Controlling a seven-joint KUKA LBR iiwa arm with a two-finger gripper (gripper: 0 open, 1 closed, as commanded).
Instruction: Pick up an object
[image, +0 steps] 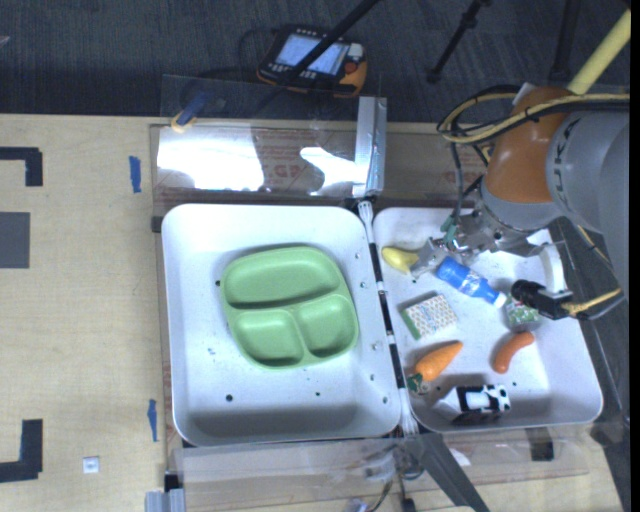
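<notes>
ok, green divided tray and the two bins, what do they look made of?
Green divided tray: looks like moulded plastic, matte to satin; one even colour, soft rounded compartment edges, faint sheen. Left bin and right bin: probably thin formed plastic, glossy white; rounded corners and glare patches suggest it, though painted metal can't be ruled out.

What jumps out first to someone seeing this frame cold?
Likely the green divided tray, lying alone in the left bin. Next, the grey arm with its orange band reaching in from the right, its gripper low over the right bin near a blue bottle and a yellow piece. Lower in that bin, a carrot and an orange sausage shape add colour.
</notes>
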